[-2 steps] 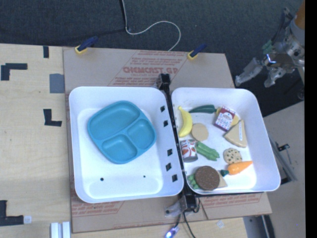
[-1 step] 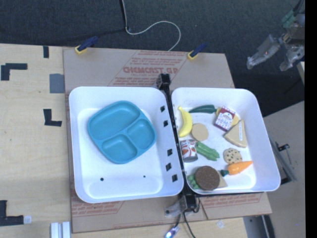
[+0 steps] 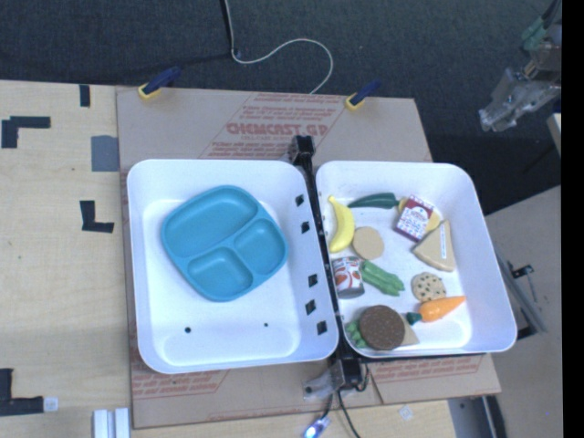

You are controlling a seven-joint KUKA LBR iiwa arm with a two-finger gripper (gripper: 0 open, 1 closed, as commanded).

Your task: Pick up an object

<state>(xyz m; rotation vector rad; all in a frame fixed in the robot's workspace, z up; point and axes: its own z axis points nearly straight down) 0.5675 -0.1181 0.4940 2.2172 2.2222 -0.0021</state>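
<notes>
Nearest the camera in the right bin (image 3: 488,245) sits a burger (image 3: 381,327) with a bit of green tucked at its left, and a carrot (image 3: 442,308) just right of it. A little farther back there's a cookie (image 3: 427,286), a can (image 3: 348,276) by the divider and a green pod (image 3: 381,277) between them. Then a cheese wedge (image 3: 438,246), a round cracker (image 3: 369,243), a banana (image 3: 340,224), a red box (image 3: 413,217) and a dark green pepper (image 3: 373,201) at the far side. Over in the left bin (image 3: 146,245) is a blue tray (image 3: 224,242), three compartments. Way at the far right, the gripper (image 3: 513,99) hangs off past the bins, well apart from everything, holding nothing; can't tell how wide it's open, too blurry.
</notes>
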